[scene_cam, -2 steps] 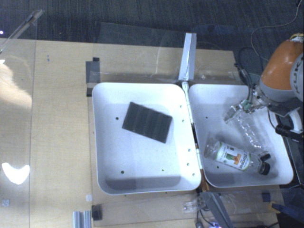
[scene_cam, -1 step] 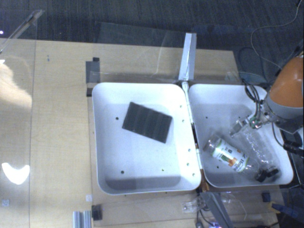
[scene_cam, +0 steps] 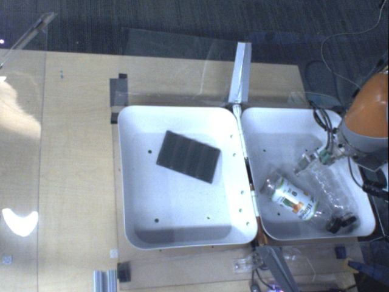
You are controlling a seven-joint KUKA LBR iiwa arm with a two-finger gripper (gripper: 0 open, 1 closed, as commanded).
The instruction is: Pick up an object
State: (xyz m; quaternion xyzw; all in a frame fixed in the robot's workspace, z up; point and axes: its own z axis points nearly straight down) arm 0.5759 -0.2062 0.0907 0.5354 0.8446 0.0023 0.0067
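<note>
A small white bottle with a green and orange label lies on its side in the right bin. A crumpled clear plastic piece lies beside it, towards the right wall. In that bin's near right corner sits a small black object. A flat dark grey rectangular pad rests in the left bin. My gripper reaches in from the right, low over the right bin, just above and right of the bottle and at the edge of the clear plastic.
A metal divider post stands at the back between the two bins. The orange-banded arm overhangs the right bin's far right side, with cables trailing near it. Black clamps hold the left bin's corners.
</note>
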